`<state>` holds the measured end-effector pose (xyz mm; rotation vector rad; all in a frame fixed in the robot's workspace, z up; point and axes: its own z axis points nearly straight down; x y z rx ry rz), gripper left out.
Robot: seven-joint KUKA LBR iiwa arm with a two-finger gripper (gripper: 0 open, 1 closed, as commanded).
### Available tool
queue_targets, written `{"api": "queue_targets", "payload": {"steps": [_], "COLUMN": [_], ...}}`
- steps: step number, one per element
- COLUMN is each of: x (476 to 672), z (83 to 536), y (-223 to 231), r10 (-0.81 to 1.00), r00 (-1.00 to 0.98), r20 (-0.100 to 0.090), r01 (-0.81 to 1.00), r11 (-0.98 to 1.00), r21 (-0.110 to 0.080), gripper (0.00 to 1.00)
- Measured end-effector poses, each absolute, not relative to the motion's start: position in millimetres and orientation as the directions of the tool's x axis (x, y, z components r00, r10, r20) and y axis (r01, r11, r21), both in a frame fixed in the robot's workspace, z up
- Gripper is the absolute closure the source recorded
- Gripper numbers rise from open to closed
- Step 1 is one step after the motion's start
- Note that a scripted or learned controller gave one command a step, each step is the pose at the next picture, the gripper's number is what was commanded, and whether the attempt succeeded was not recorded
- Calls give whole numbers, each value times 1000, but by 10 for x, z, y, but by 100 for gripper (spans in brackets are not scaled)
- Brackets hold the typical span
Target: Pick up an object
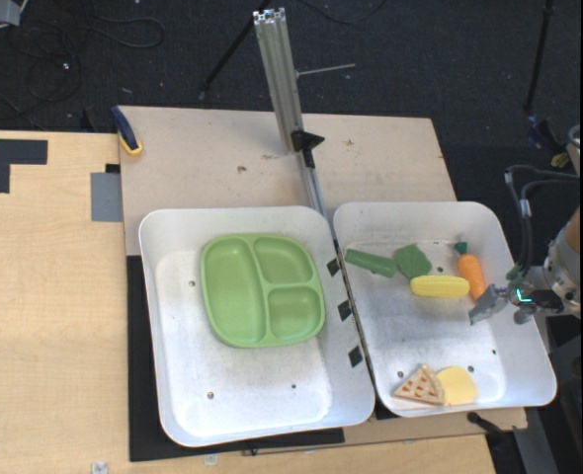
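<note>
A pale plywood surface (371, 156) sits over a dark carpeted floor (124, 38) strewn with black cables (94, 42), with a light wooden tabletop (44, 304) at left and an upright aluminium post (280, 77).

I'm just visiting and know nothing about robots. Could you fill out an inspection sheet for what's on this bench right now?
Surface: two white bins side by side, left bin, right bin, on a wooden board.
Job's things: right bin holds a carrot, yellow piece, green piece, pizza slice, pale yellow piece.
Clutter: green divided plate in the left bin.
Grippers: pincer low at the right bin's right side, beside the carrot, holding nothing.
Cables: dark cables on the floor behind.
Surroundings: metal post behind the bins.
</note>
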<state>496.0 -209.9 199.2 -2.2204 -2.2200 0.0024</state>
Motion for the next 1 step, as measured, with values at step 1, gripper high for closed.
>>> {"api": "queue_targets", "payload": {"steps": [1], "x": [4963], "z": [1997], "y": [-2100], "r10": [1000], "r00": [0], "r20": [0], "r01": [1000], "r11": [0], "r21": [-1], "gripper": [0]}}
